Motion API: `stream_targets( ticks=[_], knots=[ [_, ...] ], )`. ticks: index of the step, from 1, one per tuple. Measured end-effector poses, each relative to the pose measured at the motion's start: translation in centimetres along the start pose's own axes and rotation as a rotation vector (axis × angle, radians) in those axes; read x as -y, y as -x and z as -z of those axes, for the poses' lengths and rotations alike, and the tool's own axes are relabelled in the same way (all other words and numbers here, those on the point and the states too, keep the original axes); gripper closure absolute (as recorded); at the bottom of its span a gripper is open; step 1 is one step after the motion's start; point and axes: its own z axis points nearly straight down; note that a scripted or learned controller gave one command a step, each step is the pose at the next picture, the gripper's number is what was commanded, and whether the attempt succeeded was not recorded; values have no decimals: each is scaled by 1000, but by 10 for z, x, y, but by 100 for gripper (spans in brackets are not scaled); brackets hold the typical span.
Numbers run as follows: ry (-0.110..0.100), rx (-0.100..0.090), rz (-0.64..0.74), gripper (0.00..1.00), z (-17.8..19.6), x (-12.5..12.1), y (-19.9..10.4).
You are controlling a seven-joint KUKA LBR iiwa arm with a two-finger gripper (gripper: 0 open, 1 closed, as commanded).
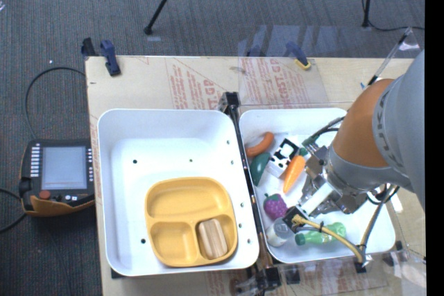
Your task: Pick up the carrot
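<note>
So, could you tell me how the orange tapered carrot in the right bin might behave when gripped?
The orange tapered carrot looks like smooth moulded plastic, so probably stiff and light. Its round, narrowing body might slip from a pinch or roll when nudged. The black-and-white cube lies close beside it, so a push may shift that too.

Even, soft overhead light, faint shadows, slightly grainy, no strong glare.

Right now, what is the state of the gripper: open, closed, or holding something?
Gripper: cannot be told. It is close beside the carrot.
</note>
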Motion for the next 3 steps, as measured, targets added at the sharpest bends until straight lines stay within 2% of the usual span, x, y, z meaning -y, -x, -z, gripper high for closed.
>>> stream_targets(
  ticks=[1,2,3],
  knots=[
    [4,-1,-214,100,26,-22,14],
    [0,3,-285,100,-2,23,-14],
    [4,-2,-333,100,43,-4,2]
  ],
)
